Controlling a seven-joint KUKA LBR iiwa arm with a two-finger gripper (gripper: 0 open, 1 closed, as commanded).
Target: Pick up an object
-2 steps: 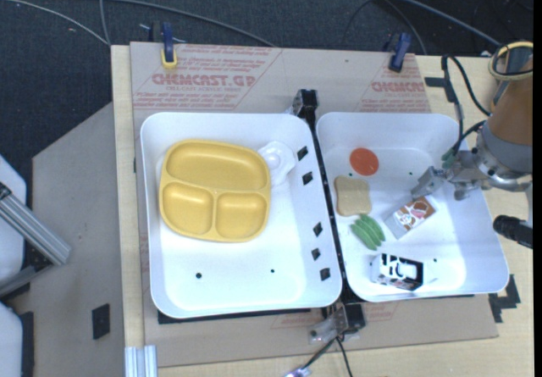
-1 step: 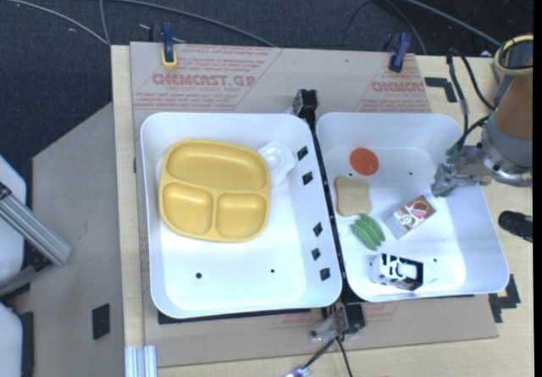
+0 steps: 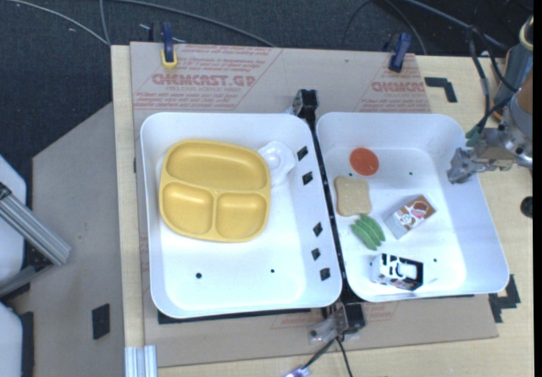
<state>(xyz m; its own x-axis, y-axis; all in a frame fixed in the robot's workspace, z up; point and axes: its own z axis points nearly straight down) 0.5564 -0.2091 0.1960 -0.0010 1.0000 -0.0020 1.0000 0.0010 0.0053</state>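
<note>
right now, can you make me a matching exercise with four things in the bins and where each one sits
Things:
1. yellow plastic divided tray
2. round orange-red disc
3. green leafy piece
4. black and white packet

Places:
A. right bin, near its front edge
B. left bin
C. right bin, toward the back
D. right bin, just in front of the tan bread-like slice

Pairs: 1-B, 2-C, 3-D, 4-A
</note>
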